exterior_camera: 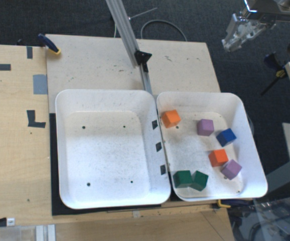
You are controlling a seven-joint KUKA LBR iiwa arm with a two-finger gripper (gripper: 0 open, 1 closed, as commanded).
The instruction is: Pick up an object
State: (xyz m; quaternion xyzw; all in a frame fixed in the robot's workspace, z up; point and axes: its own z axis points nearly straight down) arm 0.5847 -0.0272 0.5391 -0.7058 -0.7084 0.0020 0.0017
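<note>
Clearly nothing is picked up yet: the pincer (235, 38) hangs at about one o'clock, well above and apart from the right-hand shallow white bin (245, 134), and whether it is open or closed I cannot tell. All seven small cubes lie in that bin, the orange cube (171, 118) at its ten o'clock corner; choosing, descending and grasping all remain.

Grey metal rail (126, 26) slanting across bench, black cable loop (162, 30) behind, yellow-handled clamp (49, 44) at far-left corner
</note>
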